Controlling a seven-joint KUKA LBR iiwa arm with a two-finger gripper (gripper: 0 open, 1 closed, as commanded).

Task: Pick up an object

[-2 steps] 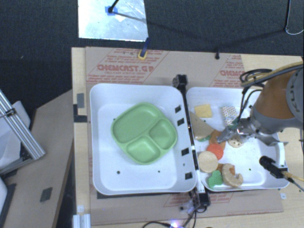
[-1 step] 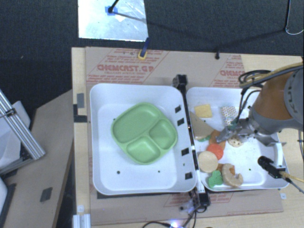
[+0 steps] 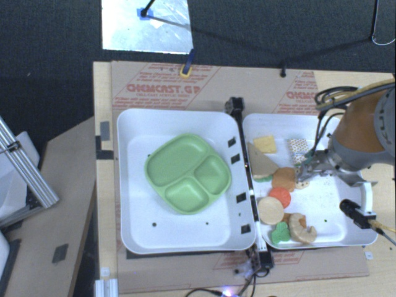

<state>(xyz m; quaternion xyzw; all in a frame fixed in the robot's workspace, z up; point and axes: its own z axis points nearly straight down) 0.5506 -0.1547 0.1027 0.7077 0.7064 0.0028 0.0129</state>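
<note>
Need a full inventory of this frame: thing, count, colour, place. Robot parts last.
Bins: 2, white, side by side on the bench; left bin, right bin.
Divided plate: 1, light green, middle of left bin.
Yellow block: 1, upper left of right bin.
Tan wedge: 1, below the yellow block.
Patterned piece: 1, white with dots, top of right bin.
Brown round piece: 1, beside the end effector.
Red round piece: 1, below the brown one.
Cream disc: 1, left side of right bin.
Green piece: 1, bottom left corner.
Tan ring piece: 1, right of the green piece.
Arm: 1, grey and orange, over right bin.
End effector: 1, low in right bin.
</note>
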